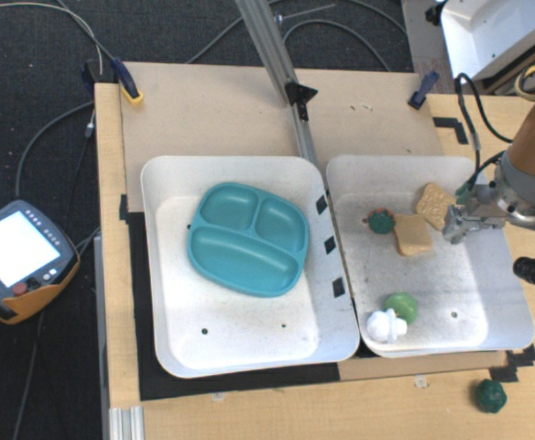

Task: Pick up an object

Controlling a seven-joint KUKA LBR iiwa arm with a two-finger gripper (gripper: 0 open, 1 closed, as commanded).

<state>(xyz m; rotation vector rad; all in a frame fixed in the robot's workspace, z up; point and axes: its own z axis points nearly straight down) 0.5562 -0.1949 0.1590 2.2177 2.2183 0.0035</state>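
Note:
In the right bin (487,310) lie a tan block (412,235), a tan cracker-like piece (432,203), a small dark green and red object (381,220), a green ball (400,306) and a white object (386,325). My gripper (457,227) hangs low over the right bin, just right of the tan block and below the cracker piece. Nothing shows between its fingers.
A teal divided plate (247,238) lies in the left bin (240,346). A dark green ball (490,395) rests on the bench outside the bins at the front right. A metal pole (267,35) slants over the bench behind the bins. A handheld pendant (16,259) sits on the floor at left.

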